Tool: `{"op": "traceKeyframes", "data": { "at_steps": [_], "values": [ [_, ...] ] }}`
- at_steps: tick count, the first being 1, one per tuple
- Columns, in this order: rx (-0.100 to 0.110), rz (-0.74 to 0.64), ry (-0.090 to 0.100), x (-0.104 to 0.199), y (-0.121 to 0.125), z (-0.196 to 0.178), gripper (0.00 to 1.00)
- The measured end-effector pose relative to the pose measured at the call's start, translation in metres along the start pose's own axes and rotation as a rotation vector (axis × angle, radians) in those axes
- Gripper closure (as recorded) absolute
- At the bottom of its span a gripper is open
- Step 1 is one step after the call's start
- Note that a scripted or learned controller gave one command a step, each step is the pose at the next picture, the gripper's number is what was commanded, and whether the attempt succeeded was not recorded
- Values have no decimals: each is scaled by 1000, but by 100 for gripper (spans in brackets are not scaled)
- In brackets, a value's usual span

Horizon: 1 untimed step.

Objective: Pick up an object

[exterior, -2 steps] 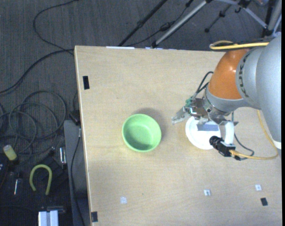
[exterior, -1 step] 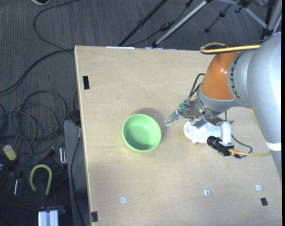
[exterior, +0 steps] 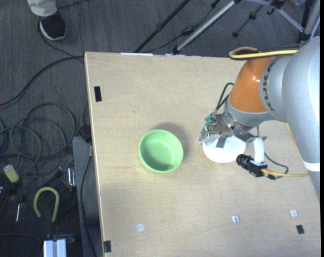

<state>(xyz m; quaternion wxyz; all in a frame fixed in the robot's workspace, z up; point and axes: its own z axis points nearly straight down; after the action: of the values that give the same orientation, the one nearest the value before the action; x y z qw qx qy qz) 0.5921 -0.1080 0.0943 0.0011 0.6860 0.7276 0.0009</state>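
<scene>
A light wooden bench top (exterior: 151,208) fills most of the overhead camera view, seen at a slant, with dark carpet and loose cables on the floor to its left. A grey robot arm with an orange band (exterior: 247,90) above its wrist reaches in from three o'clock and points down at the bench a little right of centre. Its gripper (exterior: 218,138) sits directly over a small white rounded object (exterior: 220,153), which shows beneath the wrist as a pale disc; the wrist hides the fingers from this angle, so I cannot tell whether the jaws are open, closed, or holding the white object. A shallow green bowl (exterior: 161,151) rests upright near the middle of the bench, at about nine o'clock from the gripper and clearly apart from it. The white object looks like the target, with the arm at the grasp stage. To do this step well, the fingers probably need to straddle the object evenly and close fully before any lift, since a smooth rounded shape can squirt out sideways. A straight vertical rise would keep it away from the green bowl.
</scene>
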Motion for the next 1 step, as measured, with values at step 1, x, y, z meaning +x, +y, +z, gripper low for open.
{"op": "traceKeyframes", "data": {
  "at_steps": [1],
  "values": [
    [0,0,0,0,0,0,0]
  ]
}}
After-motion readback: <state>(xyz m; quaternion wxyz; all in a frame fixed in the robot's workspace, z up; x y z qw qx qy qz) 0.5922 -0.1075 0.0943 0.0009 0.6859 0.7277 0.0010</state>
